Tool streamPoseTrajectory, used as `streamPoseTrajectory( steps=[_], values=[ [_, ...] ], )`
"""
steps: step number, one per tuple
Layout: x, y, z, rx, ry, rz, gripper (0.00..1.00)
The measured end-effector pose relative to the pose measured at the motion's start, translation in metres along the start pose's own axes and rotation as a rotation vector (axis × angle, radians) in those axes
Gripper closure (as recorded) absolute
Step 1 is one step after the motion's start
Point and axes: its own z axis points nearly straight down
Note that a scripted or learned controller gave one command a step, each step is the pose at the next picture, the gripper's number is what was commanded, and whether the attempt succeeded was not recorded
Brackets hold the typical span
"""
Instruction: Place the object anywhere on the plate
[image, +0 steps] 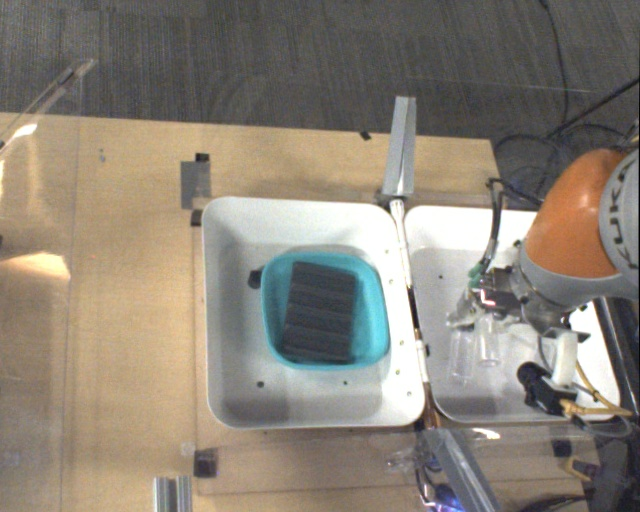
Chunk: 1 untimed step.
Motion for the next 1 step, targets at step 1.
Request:
streamPoseTrajectory(
  steps=[1],
  values=[
    [0.0721,0.0212,-0.0013,-0.003,0.001,-0.239,1.0]
  ],
)
